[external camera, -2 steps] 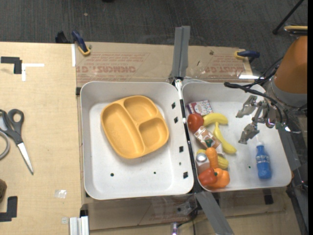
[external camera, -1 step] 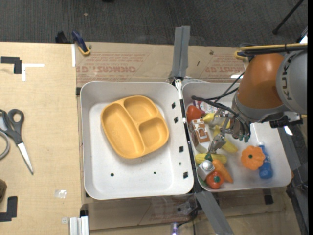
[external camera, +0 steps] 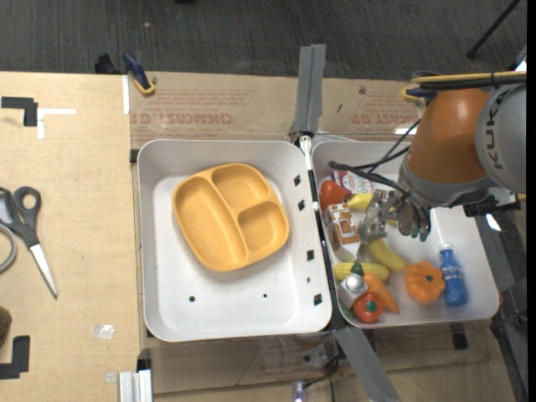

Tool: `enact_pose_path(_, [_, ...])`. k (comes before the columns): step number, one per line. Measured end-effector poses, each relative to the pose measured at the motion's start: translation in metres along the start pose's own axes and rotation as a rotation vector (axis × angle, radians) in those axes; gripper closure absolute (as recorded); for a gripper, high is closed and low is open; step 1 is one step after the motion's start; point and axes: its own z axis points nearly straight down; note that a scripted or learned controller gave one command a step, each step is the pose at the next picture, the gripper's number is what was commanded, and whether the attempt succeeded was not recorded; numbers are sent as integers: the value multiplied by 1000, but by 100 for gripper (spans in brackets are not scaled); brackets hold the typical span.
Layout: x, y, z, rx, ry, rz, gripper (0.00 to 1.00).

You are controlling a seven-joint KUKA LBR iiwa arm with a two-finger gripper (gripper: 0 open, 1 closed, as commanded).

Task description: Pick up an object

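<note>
The right bin (external camera: pixel 481 308) holds several toy foods: a yellow banana (external camera: pixel 386 255), an orange pumpkin (external camera: pixel 424 282), a blue bottle (external camera: pixel 452 277), a red tomato (external camera: pixel 368 307), a corn cob (external camera: pixel 360 270), a carrot (external camera: pixel 381 291), a red pepper (external camera: pixel 332 194) and a brown packet (external camera: pixel 342 225). My gripper (external camera: pixel 378 216) hangs low over the middle of this bin, just above the banana and beside a small yellow piece (external camera: pixel 360 200). Its fingers point left and down. Nothing is visibly held between them.
The left bin (external camera: pixel 159 249) carries a yellow three-section plate (external camera: pixel 230 216). A grey divider bar (external camera: pixel 310 99) runs between the bins. Scissors (external camera: pixel 29 233) lie on the wooden bench at far left. Cables trail from the wrist over the right bin.
</note>
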Motion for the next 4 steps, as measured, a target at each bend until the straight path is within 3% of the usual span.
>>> enact_pose_path(1, [0, 0, 0, 0, 0, 0, 0])
enact_pose_path(2, [-1, 1, -7, 1, 0, -3, 100])
enact_pose_path(3, [-1, 1, -7, 0, 0, -3, 0])
enact_pose_path(4, [26, -9, 6, -1, -2, 154, 0])
